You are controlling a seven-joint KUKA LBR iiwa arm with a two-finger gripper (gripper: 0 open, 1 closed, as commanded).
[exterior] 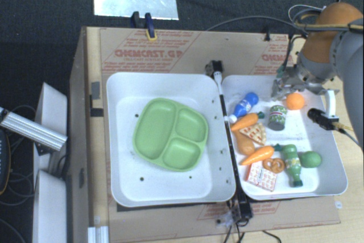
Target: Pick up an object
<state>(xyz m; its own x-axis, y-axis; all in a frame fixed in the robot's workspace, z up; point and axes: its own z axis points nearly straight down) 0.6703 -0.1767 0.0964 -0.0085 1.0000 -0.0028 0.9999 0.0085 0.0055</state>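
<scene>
Approach step, nothing lifted yet. Gripper (282, 87) hangs over the right bin (335, 176), at its far edge, just beside the orange ball (295, 101); the jaws' state I cannot tell.

Judged next: descend squarely onto one item, probably the ball or the dark can (277, 116) near it.

Right bin also holds carrots, a blue bottle, a green bottle. Left bin (122, 99) holds a green divided plate (169, 134).

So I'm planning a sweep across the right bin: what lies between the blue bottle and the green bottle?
In the camera view, between the blue bottle and the green bottle lie a carrot, a pizza slice and a second carrot.
</scene>
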